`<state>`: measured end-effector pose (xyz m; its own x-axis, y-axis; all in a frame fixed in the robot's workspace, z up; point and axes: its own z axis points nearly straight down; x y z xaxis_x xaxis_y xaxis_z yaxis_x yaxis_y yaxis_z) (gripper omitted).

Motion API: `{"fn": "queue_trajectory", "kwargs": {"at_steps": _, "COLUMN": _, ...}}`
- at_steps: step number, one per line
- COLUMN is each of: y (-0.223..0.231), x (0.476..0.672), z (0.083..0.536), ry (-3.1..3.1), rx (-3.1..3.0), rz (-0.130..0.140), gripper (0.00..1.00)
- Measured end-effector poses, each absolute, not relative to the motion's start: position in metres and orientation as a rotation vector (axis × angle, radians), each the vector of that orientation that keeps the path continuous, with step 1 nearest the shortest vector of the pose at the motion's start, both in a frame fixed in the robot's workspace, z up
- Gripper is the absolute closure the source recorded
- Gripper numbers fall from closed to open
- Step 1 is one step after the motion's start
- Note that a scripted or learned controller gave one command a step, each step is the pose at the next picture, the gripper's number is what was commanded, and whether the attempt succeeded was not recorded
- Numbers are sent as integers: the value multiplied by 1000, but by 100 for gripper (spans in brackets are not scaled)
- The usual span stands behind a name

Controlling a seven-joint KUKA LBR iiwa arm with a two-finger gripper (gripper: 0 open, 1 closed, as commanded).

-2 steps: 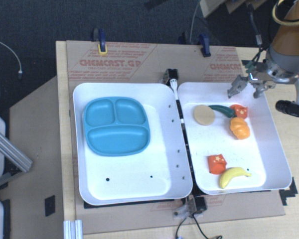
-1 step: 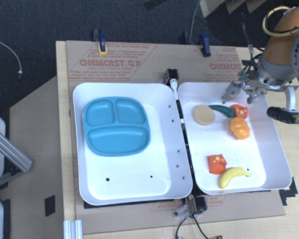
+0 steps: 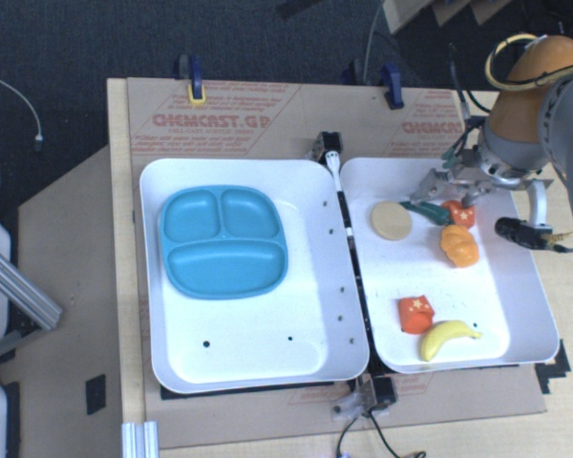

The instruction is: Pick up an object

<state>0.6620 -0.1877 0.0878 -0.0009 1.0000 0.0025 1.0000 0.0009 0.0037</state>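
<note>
Hovering at the right bin's point(image 3: 525, 299) far edge, your gripper point(image 3: 451, 191) sits over the green piece point(image 3: 428, 210) and small red block point(image 3: 461, 216); jaw state unclear, so you'd next descend and close.

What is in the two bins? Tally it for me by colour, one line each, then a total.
Blue: 1, the divided plate in the left bin
Tan: 1, the round disc
Orange: 1, the lumpy piece
Red: 2, one block by the banana, one by the gripper
Yellow: 1, the banana
Green: 1, a dark strip
Total: 7
</note>
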Motion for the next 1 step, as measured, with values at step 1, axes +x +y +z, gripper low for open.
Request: {"fn": "queue_trajectory", "kwargs": {"at_steps": 1, "y": -187, "x": 666, "z": 104, "ry": 2217, "rx": 2210, "rz": 18, "gripper": 100}}
